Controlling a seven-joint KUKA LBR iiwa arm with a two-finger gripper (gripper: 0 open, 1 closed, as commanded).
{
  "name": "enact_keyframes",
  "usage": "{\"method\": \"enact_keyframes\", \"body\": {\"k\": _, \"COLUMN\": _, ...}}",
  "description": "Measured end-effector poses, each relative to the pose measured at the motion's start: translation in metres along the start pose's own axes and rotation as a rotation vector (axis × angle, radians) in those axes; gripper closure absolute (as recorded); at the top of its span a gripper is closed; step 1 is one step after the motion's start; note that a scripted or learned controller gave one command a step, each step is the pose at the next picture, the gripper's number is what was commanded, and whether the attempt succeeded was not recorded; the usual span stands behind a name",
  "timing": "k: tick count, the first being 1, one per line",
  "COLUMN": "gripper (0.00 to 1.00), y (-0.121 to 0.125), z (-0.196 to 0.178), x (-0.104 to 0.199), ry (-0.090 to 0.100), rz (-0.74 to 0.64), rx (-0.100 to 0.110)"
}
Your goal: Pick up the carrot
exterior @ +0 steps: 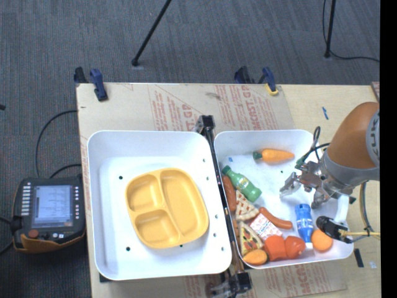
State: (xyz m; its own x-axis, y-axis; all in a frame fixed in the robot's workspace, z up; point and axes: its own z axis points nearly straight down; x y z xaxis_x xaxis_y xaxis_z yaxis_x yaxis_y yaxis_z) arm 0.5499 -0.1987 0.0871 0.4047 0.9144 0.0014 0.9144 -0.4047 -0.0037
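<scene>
Carrot [277, 156]: lying on its side in the right bin [248, 135], near the far wall, green top toward the left, orange body pointing right; nothing is touching it.
Gripper [305, 190]: seen over the right-hand part of the same bin, nearer the camera than the carrot and a little to its right, apart from it.
Fingers: metal parts are seen splayed below the wrist, but how far they are parted cannot be told; nothing is seen held between them.
Step in hand: judged to be the approach; the carrot is not yet reached.
Doing it well: the fingers would best be brought over the thick middle of the orange body and closed across its short width, not along its length, so that the tapered shape is not squeezed out.
Edges: the far wall of the bin lies just beyond the carrot, so a descent from the near side is judged safer.
Open room: bare white floor is seen around the carrot and between it and the gripper.
Clutter: the green bottle [242, 184], blue bottle [303, 222] and the other toy foods along the near wall are well apart from the carrot.
Left bin: the yellow divided plate [166, 207] is held there, away from the work.
</scene>
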Motion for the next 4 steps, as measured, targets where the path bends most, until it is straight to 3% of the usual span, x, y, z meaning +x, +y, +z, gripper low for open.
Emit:
{"method": "enact_keyframes", "body": {"k": 1, "gripper": 0.00, "y": 0.083, "z": -0.001, "x": 0.045, "ry": 0.000, "rz": -0.171, "rx": -0.002}}
{"method": "enact_keyframes", "body": {"k": 2, "gripper": 0.00, "y": 0.085, "z": -0.019, "x": 0.037, "ry": 0.003, "rz": 0.066, "rx": 0.009}}
{"method": "enact_keyframes", "body": {"k": 3, "gripper": 0.00, "y": 0.081, "z": 0.004, "x": 0.037, "ry": 0.001, "rz": 0.095, "rx": 0.030}}
{"method": "enact_keyframes", "body": {"k": 4, "gripper": 0.00, "y": 0.080, "z": 0.005, "x": 0.034, "ry": -0.002, "rz": 0.252, "rx": 0.045}}
